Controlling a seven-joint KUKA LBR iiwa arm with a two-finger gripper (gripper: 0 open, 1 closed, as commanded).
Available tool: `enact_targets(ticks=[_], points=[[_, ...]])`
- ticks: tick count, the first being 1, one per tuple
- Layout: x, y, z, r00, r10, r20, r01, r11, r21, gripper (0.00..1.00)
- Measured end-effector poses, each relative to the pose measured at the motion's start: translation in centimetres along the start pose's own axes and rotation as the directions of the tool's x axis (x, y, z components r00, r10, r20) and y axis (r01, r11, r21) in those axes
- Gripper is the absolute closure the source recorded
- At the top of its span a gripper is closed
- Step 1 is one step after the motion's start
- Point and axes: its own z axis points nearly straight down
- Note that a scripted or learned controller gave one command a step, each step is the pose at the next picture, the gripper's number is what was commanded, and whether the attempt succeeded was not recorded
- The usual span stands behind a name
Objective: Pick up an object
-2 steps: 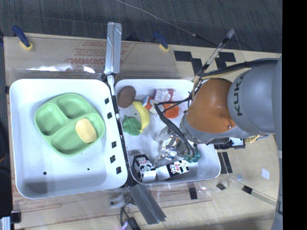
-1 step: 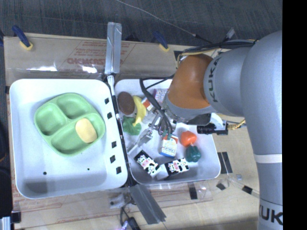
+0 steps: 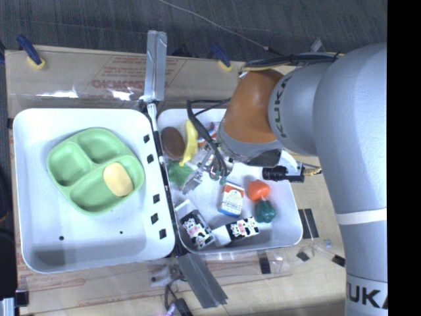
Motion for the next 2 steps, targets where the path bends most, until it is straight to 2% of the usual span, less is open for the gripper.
enact_targets(ticks=[1, 2], points=[[-0.1, 0.1, -1.1, 1.000, -0.006, 0.003, 0.006, 1.000, -0.001, 1.00], [-3.4, 0.8, -16.0, 0.977, 0.212, 0.009, -0.212, 0.977, -0.006, 1.00]])
